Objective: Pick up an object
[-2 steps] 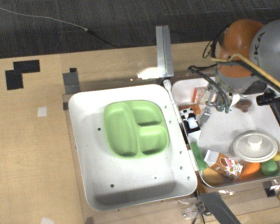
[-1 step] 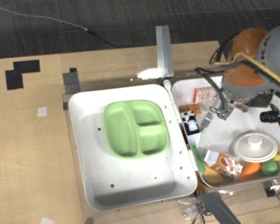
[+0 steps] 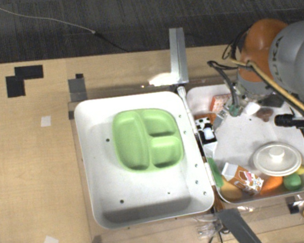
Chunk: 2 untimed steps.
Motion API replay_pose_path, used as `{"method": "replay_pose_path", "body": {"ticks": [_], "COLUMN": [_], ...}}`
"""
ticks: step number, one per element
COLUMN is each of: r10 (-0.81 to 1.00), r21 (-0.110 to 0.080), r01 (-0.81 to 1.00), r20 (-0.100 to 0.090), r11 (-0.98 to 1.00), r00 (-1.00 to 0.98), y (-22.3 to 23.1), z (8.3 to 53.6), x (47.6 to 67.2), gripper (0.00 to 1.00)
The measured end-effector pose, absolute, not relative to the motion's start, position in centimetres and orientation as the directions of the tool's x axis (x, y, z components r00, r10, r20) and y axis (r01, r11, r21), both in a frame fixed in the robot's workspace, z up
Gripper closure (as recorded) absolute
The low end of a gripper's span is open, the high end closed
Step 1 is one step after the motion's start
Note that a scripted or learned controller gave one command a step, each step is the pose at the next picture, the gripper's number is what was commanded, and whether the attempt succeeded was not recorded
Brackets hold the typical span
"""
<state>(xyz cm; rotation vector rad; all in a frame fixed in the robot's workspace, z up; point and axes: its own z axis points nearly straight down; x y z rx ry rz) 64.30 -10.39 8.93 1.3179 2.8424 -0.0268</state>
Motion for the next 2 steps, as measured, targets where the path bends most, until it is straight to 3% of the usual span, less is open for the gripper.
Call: {"method": "replay_pose_path", "body": {"ticks": [1,2], "r10": [0.881,0.92], "r21": [0.012,-0.001], "r01": [0.881,0.92], "r20": [-0.026,-0.001], "r11": [0.472,0.392], "r00": [-0.472,-0.392], "y": [-10.4,-10.9], "z": [9.3,8.8], "x": [53.0,65.0], "gripper": [0.0,0.0]}}
